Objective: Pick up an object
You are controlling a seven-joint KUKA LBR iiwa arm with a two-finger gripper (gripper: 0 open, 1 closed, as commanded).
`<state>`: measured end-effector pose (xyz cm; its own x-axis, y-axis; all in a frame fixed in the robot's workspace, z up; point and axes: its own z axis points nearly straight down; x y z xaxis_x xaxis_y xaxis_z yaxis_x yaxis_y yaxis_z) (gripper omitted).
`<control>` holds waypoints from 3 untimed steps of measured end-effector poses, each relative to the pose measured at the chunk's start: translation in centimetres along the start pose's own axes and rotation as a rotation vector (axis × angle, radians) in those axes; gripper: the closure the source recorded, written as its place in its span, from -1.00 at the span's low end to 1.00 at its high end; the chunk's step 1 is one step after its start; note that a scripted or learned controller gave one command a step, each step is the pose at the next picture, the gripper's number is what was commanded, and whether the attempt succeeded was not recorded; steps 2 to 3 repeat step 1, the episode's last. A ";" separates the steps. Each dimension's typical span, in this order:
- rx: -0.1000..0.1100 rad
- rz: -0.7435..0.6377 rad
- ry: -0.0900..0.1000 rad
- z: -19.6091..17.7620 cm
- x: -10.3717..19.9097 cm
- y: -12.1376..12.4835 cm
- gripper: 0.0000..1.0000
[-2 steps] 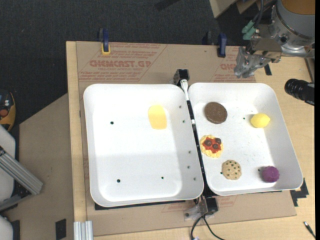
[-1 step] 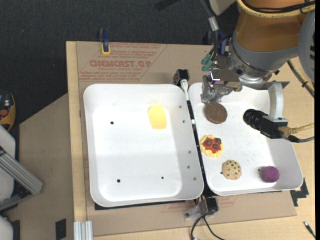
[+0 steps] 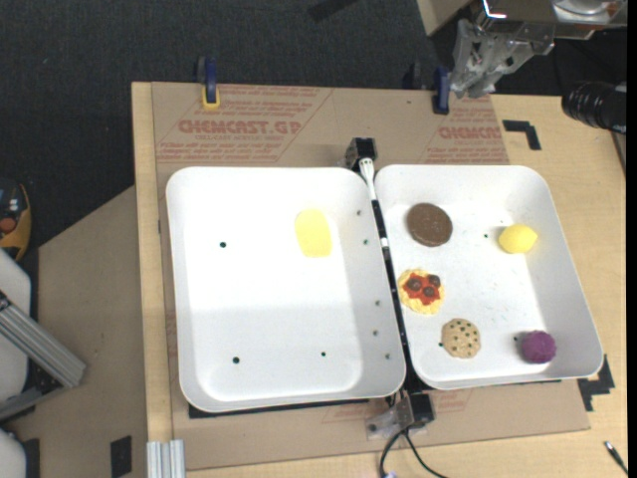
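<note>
My gripper point(image 3: 484, 66) hangs at the top right, above the bench's far edge and behind the right bin point(image 3: 557, 267), well away from every object. The right bin holds a brown round cookie point(image 3: 430, 224), a yellow lemon-like piece point(image 3: 517, 238), a small pizza slice point(image 3: 421, 291), a chocolate-chip cookie point(image 3: 460, 338) and a purple ball point(image 3: 537, 346). A pale yellow oblong piece point(image 3: 313, 233) lies alone in the left bin point(image 3: 199, 297), towards its back right.
The two bins meet along a black-clipped seam point(image 3: 383, 267). Blue and yellow clamps point(image 3: 208, 83) hold the brown board at the back. A metal rail point(image 3: 40, 352) lies off the bench at the left.
</note>
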<state>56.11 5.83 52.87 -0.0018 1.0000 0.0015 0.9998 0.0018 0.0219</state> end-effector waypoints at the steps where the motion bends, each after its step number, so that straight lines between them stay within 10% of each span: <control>1: 0.034 -0.002 -0.003 14.9 5.1 2.0 1.00; 3: 0.034 -0.002 -0.003 14.9 5.1 2.0 1.00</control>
